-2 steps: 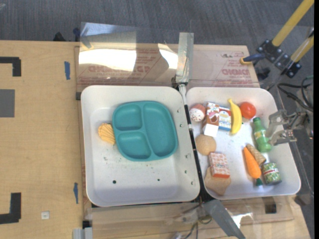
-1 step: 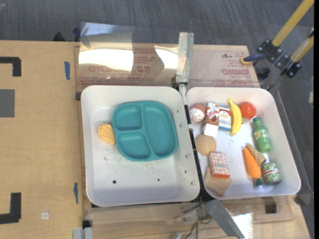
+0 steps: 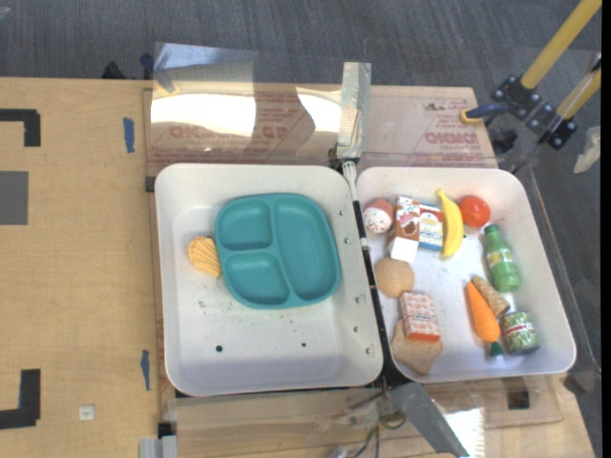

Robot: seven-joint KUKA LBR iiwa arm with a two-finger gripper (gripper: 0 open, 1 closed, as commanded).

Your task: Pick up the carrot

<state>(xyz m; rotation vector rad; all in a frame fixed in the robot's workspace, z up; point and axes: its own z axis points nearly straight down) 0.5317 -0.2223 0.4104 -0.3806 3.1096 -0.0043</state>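
— At five o'clock in the right bin (image 3: 546, 256), the carrot (image 3: 480, 314) lies beside a green can (image 3: 519, 333), untouched.
— And the gripper?
— Can't tell its state; picking hasn't begun, I'd say.

The carrot (image 3: 482, 314) is lying in the right bin (image 3: 549, 256), touching what may be a small cone (image 3: 492, 295) and sitting beside a green can (image 3: 519, 332). A teal divided plate (image 3: 278, 249) is occupying the left bin (image 3: 181, 332), with a yellow shell-shaped piece (image 3: 203, 254) resting against its left edge.
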